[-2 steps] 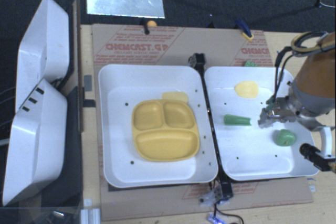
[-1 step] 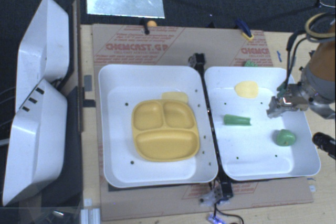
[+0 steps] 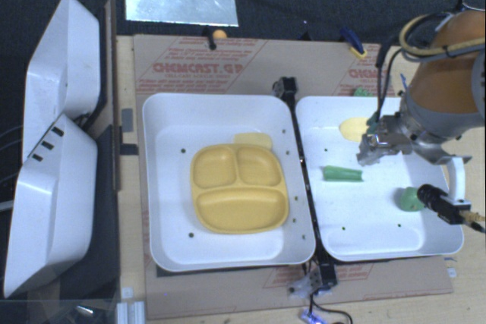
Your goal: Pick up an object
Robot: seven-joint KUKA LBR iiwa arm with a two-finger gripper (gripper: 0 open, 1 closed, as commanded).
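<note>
I see the pincer (image 3: 373, 150) low in the right bin (image 3: 380, 239), just beside a yellow piece (image 3: 351, 128) and near a green stick (image 3: 342, 174); I cannot tell its state. A green lump (image 3: 408, 199) lies apart, toward the right wall. The left bin (image 3: 167, 239) holds a yellow tray (image 3: 239, 190).

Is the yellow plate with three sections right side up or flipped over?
Right side up: the yellow plate in the left bin shows its three hollow compartments facing upward.

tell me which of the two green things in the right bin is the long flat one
The green strip near the right bin's middle, just left of and below the hand. The other green piece is a rounded lump further right.
</note>
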